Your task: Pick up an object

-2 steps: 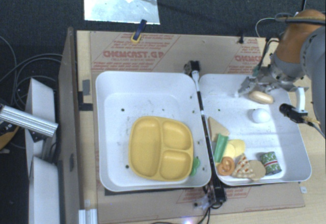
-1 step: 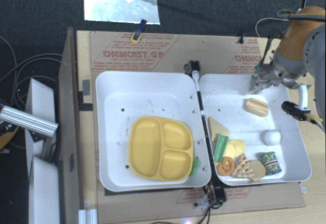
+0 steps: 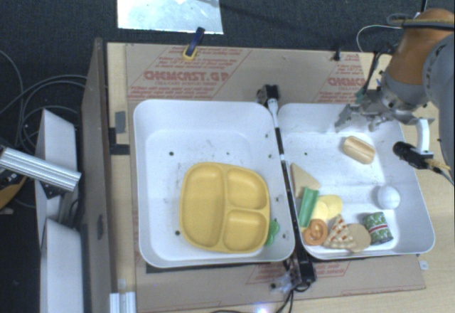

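The pincer (image 3: pixel 362 114) hangs over the far edge of the right bin (image 3: pixel 416 230), its 2 fingers spread apart with nothing between them. Just beside it, toward the bin's middle, lies a tan bread roll (image 3: pixel 357 149). Nearer the front sit a white ball (image 3: pixel 387 197), a green-labelled can (image 3: pixel 377 227), a pizza slice (image 3: pixel 344 235), a cheese wedge (image 3: pixel 304 178), a green stick (image 3: pixel 307 205) and an orange ring (image 3: pixel 315 232), bunched near the divider. The left bin (image 3: pixel 160 126) holds a yellow 3-compartment tray (image 3: pixel 224 206). Both bins rest on the table (image 3: pixel 213 70).
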{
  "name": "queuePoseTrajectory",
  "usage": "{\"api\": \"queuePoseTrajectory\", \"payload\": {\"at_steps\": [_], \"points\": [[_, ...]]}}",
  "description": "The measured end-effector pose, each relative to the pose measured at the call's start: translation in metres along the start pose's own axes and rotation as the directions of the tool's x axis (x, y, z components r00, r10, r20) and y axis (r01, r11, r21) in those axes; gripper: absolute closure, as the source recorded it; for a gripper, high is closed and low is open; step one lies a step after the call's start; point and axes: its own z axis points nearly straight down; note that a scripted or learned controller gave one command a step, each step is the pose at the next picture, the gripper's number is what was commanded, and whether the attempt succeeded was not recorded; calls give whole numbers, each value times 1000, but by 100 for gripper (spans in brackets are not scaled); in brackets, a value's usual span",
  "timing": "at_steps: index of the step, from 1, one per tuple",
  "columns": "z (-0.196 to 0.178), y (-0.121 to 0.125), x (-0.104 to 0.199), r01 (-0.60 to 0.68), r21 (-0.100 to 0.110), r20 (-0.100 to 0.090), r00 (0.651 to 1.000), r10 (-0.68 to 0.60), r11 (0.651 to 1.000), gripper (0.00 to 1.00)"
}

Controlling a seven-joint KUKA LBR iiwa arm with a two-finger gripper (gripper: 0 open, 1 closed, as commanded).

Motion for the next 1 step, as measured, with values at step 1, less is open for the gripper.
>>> {"api": "queuePoseTrajectory", "payload": {"at_steps": [1], "points": [[-24,-34,-15,-7,9,-4,1000,7,1000,0]]}}
